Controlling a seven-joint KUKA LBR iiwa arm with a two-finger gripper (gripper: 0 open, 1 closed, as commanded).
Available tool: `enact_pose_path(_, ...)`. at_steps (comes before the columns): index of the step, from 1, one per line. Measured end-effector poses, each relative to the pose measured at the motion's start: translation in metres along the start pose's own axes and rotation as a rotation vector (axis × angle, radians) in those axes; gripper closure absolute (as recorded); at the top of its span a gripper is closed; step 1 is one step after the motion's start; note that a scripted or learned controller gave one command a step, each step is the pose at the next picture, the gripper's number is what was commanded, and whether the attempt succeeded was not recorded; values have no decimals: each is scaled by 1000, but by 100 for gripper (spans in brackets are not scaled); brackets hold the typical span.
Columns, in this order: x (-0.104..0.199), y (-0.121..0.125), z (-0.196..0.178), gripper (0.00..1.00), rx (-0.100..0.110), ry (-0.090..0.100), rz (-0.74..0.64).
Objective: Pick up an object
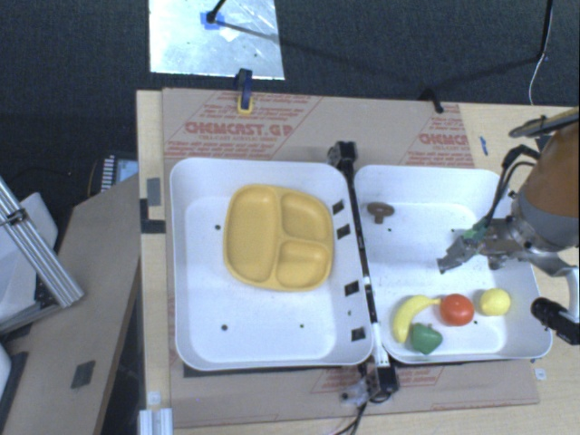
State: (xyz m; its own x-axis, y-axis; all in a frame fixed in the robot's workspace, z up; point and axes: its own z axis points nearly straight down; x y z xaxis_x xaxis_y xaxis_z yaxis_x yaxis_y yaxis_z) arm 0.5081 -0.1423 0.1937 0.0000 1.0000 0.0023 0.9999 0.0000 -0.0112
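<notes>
Two shallow white bins are seen side by side on the bench (152, 270), which is lined with printed cardboard. In the left bin (195, 333) a yellow divided plate (276, 236) lies flat near the middle, its three compartments facing up. In the right bin (426, 193) a small brown object (380, 211) is found near the upper left corner, well apart from the rest. Along the near edge of that bin a cluster of toy food is gathered: a yellow banana (410, 314), with a green pepper (424, 337) touching its lower side, a red tomato (457, 309) just beside the banana, and a yellow lemon (495, 302) just right of the tomato. The arm is seen reaching in from the right, and the hand (456, 256) is held over the bare floor of the right bin, above the tomato and apart from it. Whether the hand is released or clenched cannot be told at this slant; nothing is seen between its fingers.
</notes>
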Motion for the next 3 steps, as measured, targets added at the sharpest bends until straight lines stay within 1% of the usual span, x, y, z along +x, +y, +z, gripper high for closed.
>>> enact_pose_path(1,0,3,-6,0,-11,-2,-3)
enact_pose_path(2,4,11,41,0,-8,-1,-2)
enact_pose_path(3,-1,15,84,0,-8,-1,0)
